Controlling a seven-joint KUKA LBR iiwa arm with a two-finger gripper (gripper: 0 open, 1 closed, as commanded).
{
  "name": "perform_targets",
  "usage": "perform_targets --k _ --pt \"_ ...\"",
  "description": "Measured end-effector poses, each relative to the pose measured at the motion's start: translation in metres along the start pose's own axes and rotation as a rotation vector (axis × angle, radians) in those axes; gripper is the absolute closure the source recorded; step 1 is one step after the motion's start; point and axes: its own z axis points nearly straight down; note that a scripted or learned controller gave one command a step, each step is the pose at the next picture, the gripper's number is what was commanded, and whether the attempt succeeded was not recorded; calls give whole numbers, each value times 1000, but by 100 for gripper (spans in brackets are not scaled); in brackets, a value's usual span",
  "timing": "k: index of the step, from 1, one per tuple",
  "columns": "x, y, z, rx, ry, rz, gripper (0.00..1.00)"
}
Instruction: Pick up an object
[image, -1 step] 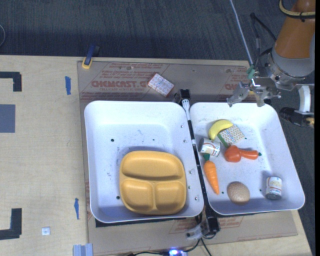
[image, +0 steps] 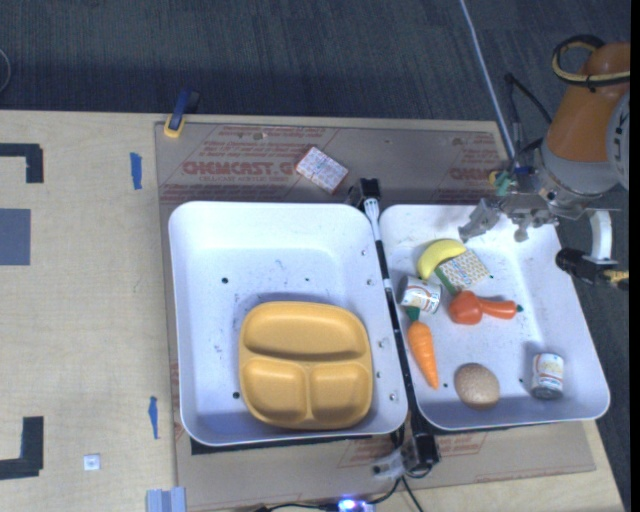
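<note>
From the camera view, nothing is picked up yet. My end effector (image: 503, 222) hangs at the upper right of the frame, over the far rim of the right bin (image: 575, 330), and I see nothing between its tips; whether it is open or closed I cannot tell, the metal parts there are too small and tangled with cables.

Every candidate lies in the right bin: a banana (image: 438, 255) near its upper middle, touching a speckled card (image: 464, 269); a red pepper (image: 478, 309) just below; a small jar (image: 421, 298) and a carrot (image: 423, 353) along the left wall; a potato (image: 477, 384) and a little can (image: 546, 373) low in the bin. The left bin (image: 200, 300) holds a yellow divided tray (image: 306, 363).

All is left to do: choosing, descending, closing, lifting.

My arm is cut off at the frame's right edge.
</note>
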Motion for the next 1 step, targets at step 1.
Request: perform_targets --k 1 --pt "62 -28 73 -5 0 -2 0"
